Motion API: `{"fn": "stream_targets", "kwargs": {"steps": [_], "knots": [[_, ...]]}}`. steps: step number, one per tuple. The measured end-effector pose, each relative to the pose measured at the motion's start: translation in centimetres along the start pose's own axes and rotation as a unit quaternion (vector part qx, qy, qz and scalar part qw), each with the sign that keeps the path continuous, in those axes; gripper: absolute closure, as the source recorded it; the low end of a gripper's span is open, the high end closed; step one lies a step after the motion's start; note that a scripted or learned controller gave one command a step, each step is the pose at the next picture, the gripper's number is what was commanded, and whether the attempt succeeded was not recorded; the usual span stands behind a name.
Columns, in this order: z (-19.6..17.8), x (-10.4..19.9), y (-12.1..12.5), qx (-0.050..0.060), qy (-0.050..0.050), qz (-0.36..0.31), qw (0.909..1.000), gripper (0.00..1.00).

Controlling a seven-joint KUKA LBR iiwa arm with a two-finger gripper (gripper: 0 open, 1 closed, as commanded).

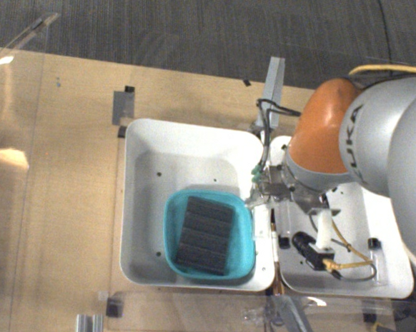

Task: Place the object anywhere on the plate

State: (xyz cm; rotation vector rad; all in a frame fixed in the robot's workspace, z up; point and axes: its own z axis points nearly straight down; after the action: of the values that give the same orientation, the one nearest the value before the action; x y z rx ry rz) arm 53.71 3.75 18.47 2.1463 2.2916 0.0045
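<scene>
Ridges are running across the dark grey block (pixel 205 234), which is already lying flat on the teal plate (pixel 245 222) in the left bin (pixel 141 192), near the bin's front right corner. The block is looking stiff and fairly light, like ribbed foam or rubber; its ridged top is probably giving good friction, so taking hold across its two long sides would likely be safest. The arm (pixel 369 124) is reaching in from the right, and its pincer (pixel 267 191) is hanging over the wall between the two bins, just beside the plate's right rim and apart from the block. How far the pincer is open I cannot tell. Judging by how things lie, placement is appearing done.
</scene>
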Motion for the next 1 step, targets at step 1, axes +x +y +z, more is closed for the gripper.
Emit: {"fn": "stream_targets", "kwargs": {"steps": [1], "knots": [[-0.01,-0.01,0.01,0.0,0.0,0.0,1.0,0.0]]}}
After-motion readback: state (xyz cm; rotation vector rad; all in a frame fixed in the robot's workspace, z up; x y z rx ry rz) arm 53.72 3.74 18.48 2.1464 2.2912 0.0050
